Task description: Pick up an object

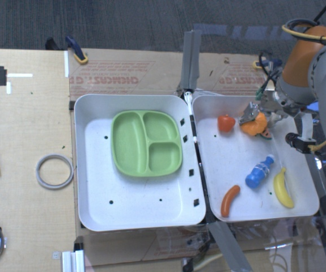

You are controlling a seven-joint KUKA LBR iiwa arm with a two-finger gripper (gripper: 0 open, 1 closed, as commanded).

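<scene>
Camera view shows the robot's metal two-finger hand [253, 115] low at the far end of the right shallow white bin [239, 169], sitting right on a lumpy orange plastic toy [255, 126]. Whether it pinches the toy I cannot tell. A small red tomato [226, 123] lies just left; a blue bottle [259, 172], yellow banana [283, 190] and orange-red sausage [229, 200] lie nearer, apart, so each can be grasped separately.

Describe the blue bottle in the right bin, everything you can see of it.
The blue bottle is small, plastic-looking, bright blue with a paler cap end. It lies on its side on the floor of the right bin, tilted diagonally with the cap toward the upper right. The banana lies close on its right, the sausage lower left. Nothing grips it.
</scene>
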